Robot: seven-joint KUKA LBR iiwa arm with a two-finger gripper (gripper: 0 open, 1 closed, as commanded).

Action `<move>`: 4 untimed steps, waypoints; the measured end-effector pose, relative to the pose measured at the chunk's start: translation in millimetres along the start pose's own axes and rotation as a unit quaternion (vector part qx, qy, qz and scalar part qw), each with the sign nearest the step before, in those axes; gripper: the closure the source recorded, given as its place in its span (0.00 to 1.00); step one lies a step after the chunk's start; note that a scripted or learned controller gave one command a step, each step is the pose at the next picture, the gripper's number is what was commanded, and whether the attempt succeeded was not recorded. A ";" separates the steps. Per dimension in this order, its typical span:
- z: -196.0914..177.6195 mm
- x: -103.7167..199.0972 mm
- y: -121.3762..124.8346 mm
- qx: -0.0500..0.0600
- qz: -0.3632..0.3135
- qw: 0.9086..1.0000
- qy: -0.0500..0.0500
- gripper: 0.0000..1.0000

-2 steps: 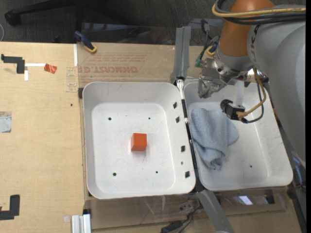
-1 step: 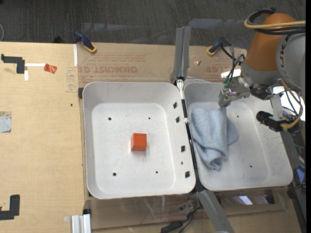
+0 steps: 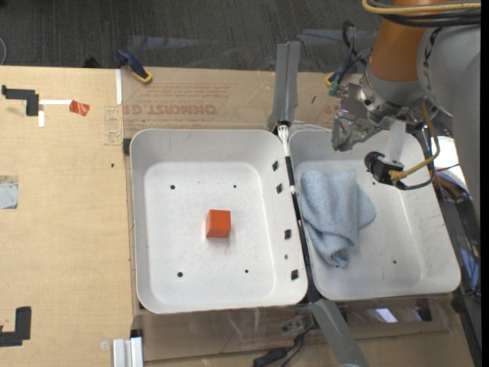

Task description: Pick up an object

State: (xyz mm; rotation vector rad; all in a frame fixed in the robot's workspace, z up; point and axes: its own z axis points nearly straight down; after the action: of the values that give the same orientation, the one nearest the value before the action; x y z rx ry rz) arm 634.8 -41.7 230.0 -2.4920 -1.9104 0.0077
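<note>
A small orange-red block [image 3: 218,224] lies near the middle of the left bin [image 3: 153,205]. A crumpled light-blue cloth [image 3: 334,211] rests in the left half of the right bin [image 3: 412,266]. My gripper [image 3: 345,138] hangs over the back left corner of the right bin, just above and behind the cloth's far edge. It points down toward the bin floor and nothing shows between its tips. The grey arm with its orange band [image 3: 405,33] comes in from the upper right.
A grey divider strip [image 3: 286,90] runs between the two bins at the back. Black and yellow cables [image 3: 397,170] loop off the wrist over the right bin. Brown cardboard [image 3: 199,98] lies behind the bins, a wooden bench top [image 3: 61,228] to the left.
</note>
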 end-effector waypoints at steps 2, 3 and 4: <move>-75.6 70.1 6.2 0.001 0.028 1.000 -0.001 1.00; -105.7 101.9 -2.3 0.001 0.140 0.990 -0.001 1.00; -180.6 99.3 -1.5 0.000 0.136 0.991 -0.001 1.00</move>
State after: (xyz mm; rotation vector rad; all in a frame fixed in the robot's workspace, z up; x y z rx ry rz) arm 660.1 54.8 410.3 -2.7293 -1.5551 0.0104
